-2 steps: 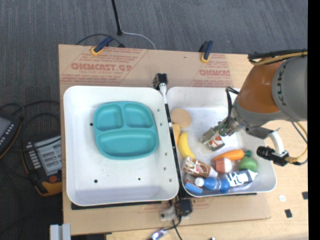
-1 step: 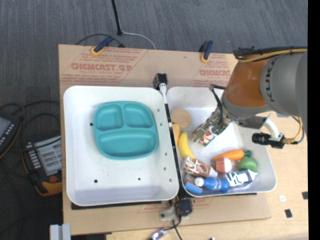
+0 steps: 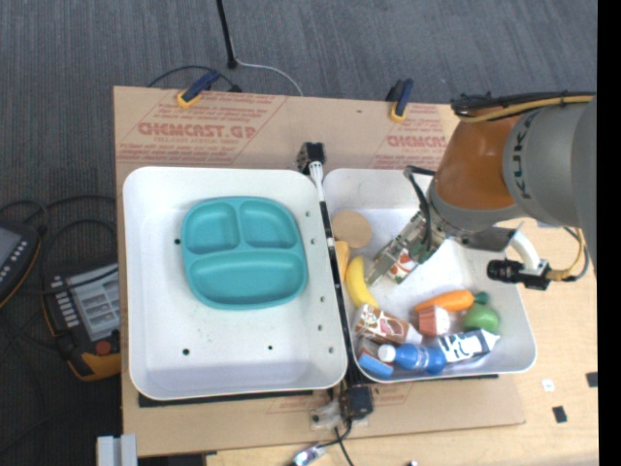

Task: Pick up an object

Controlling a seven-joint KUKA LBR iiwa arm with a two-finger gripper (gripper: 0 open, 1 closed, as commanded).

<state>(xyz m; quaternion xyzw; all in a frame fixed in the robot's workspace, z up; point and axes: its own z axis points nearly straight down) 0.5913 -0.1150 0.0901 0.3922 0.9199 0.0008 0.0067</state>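
You see the gripper [image 3: 396, 257] low in the right bin [image 3: 519, 352], just beside the banana [image 3: 356, 282]; whether it holds anything is unclear. Near it lie a carrot [image 3: 444, 302], a green fruit [image 3: 482, 317] and a blue bottle [image 3: 427, 356]. The left bin [image 3: 155, 357] bears a teal tray [image 3: 244, 251].

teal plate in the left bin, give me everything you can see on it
The teal plate is a rounded-rectangle divided tray that looks like matte plastic, with three compartments: two smaller ones along its far side and one wide one along its near side, split by raised ridges. All three hold nothing. It lies flat and right side up on the floor of the left bin, roughly centred, slightly towards the far wall, touching nothing else.
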